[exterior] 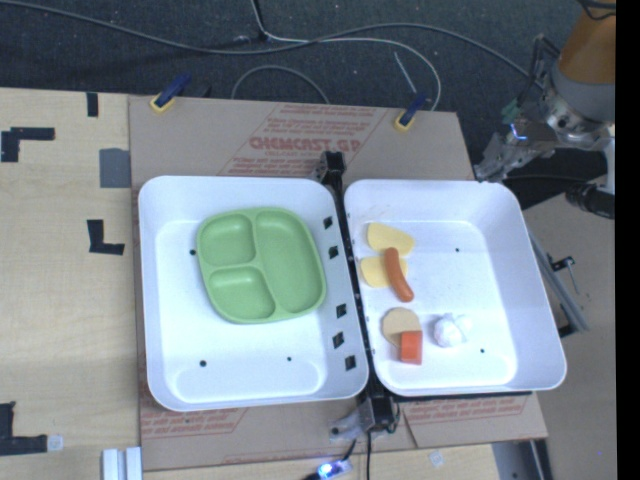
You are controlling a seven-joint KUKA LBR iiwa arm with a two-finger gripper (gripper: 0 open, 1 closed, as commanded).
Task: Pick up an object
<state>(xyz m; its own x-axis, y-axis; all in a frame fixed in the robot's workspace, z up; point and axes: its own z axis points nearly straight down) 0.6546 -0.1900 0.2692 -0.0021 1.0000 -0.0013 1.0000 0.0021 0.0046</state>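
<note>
Pale wood-look counter (60,268), topped w/ a cardboard sheet (300,138) pinned at its far edge by two yellow-blue clamps (170,92); dark carpet and loose cables (300,38) are seen beyond.

Two white bins are set side by side mid-counter. A green divided plate (262,265) is seen in the left bin (160,198). All the small items are found in the right bin (500,203), bunched along its left side, i.e. toward the counter's centre:

- a red-orange sausage (399,274), laid across two yellow pieces (388,238), long axis approx. far-to-near w/ a slight lean
- a tan round piece (400,320) w/ an orange block (411,347) touching it, toward the near edge
- a white crumpled lump (447,331) just beside those, on the right

The gripper (500,160) is seen off the right bin's far right corner, outside the rim and up high. Its open/closed state can't be told; it is too small and dark vs. the background. Nothing is seen held.

The arm (585,58) is seen at the counter's far right corner, orange band up top, wrist angled down-left toward the bin.

Key relation: every candidate lies toward the near edge and the left from the gripper, across the bin's bare right half. The sausage is judged the handiest pick. For it, a closing line across the short axis, approx. left-right, is prob. needed.
</note>
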